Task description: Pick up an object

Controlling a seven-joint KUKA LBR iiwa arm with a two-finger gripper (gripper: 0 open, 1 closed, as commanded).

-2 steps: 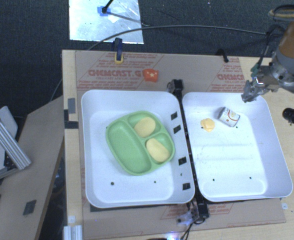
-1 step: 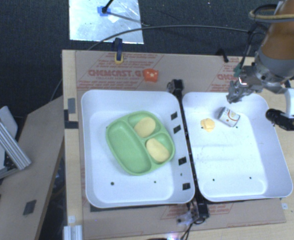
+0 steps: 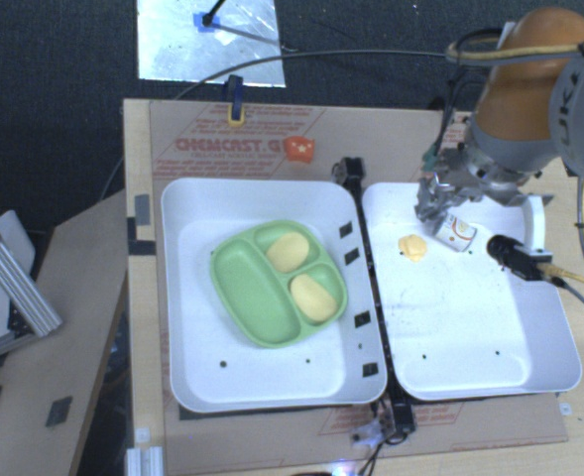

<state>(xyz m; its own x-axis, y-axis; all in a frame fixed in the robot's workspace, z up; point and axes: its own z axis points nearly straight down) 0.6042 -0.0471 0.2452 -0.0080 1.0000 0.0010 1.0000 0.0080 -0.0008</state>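
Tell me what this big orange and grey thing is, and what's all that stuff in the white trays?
That is a robot arm, reaching in from the right. The camera looks down from above the bench. At the arm's end is its gripper, a hand for picking things up. It hangs over the right bin, beside a small white and orange object and a little yellow piece. The left bin holds a green divided plate with two yellow pieces in its small sections. I cannot tell whether it holds anything.

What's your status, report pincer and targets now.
Pincer low in right bin, finger state unclear. Small white object beside it, yellow piece apart. Green tray in left bin, two yellow pieces aboard.
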